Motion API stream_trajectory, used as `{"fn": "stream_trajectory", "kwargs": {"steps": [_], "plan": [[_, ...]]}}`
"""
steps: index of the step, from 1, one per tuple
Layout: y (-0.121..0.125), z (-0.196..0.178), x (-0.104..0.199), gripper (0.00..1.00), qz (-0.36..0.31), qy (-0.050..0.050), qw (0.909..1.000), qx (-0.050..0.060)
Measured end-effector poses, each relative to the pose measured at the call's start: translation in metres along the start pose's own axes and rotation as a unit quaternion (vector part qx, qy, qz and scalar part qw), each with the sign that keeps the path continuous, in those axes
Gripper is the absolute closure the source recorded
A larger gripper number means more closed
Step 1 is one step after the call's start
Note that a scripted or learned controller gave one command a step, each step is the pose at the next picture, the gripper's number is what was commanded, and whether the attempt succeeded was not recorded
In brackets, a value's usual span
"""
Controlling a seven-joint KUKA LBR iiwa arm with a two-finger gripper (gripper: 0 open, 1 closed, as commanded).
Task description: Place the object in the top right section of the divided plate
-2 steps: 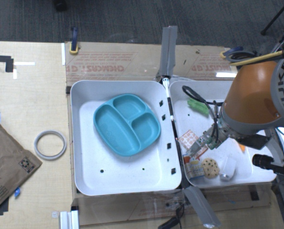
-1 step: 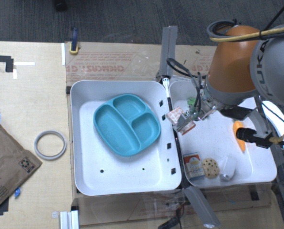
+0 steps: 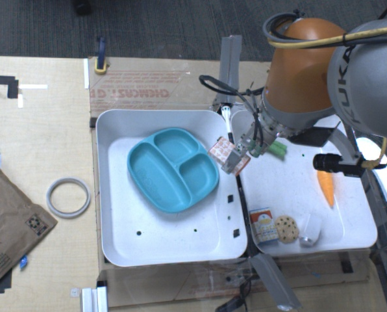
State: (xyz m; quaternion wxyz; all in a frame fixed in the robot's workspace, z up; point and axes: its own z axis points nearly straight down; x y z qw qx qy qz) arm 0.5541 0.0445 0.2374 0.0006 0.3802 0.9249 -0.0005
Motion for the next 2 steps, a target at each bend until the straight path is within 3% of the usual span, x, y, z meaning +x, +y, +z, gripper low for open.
{"fn": "stream_trajectory", "kwargs": {"steps": [1, 2], "plan": [[-0.0105, 0.0465, -0.0001, 1.0, -0.048, 0.001, 0.9989, 0.001], [-0.0106, 0.0378, -0.0014, 1.0, -0.047, 0.0, 0.9989, 0.0]]}}
